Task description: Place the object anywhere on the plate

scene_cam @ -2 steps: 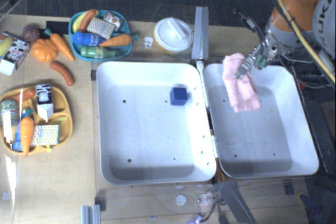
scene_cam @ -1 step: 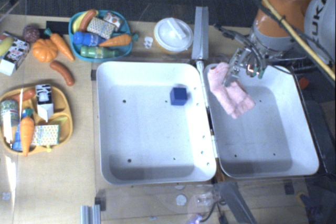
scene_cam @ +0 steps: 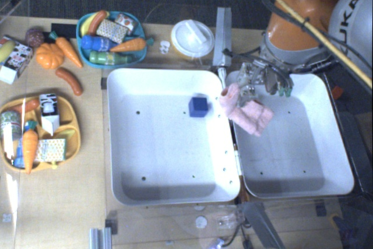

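Pink cloth (scene_cam: 249, 114) lies crumpled at the upper left corner of the right bin (scene_cam: 315, 178), one fold reaching onto the rim where the two bins meet. The left bin (scene_cam: 145, 178) holds a small blue block (scene_cam: 199, 106) near its upper right part, just beside the cloth's left edge but apart from it. Behind the bins stand a round white lidded container (scene_cam: 193, 38) and an upright grey metal post (scene_cam: 221, 38). On the wooden bench (scene_cam: 87, 195) to the left sit a blue bowl of toy food (scene_cam: 111, 39), a yellow plate (scene_cam: 69, 119) with more toy food and small cartons, a toy pumpkin (scene_cam: 48, 56), a carrot (scene_cam: 71, 52) and a sausage (scene_cam: 70, 81).

The arm (scene_cam: 303, 3) reaches in from the upper right, its orange band high above the bench, its wrist bent down toward the right bin's upper left corner. The gripper (scene_cam: 252, 86) hangs directly over the cloth's upper end, touching or nearly touching it. How the jaws stand cannot be told: the metal parts blur together with the cloth beneath them, so whether the cloth sits between the fingers is unclear
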Robot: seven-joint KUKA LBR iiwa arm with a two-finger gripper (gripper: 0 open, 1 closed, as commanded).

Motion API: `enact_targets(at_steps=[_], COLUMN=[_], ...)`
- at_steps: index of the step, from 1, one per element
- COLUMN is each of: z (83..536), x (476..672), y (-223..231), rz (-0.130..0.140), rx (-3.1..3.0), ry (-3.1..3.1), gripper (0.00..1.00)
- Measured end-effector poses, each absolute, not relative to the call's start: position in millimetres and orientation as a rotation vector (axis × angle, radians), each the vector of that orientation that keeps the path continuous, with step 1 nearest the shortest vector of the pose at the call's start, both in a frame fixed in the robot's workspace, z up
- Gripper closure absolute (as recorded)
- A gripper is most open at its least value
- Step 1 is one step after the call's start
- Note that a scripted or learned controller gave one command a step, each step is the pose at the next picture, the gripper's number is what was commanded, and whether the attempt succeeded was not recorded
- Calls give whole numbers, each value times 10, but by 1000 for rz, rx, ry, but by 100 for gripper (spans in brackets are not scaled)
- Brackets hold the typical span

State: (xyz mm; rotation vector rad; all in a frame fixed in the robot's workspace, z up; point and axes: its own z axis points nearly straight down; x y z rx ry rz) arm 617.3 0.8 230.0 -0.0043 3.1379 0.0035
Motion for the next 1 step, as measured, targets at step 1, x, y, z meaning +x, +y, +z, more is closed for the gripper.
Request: enact_targets(at_steps=[1], z=[2387], x=[5876], y=[458], rz=[3], rx=[-9], ry=[3137], gripper=[100])
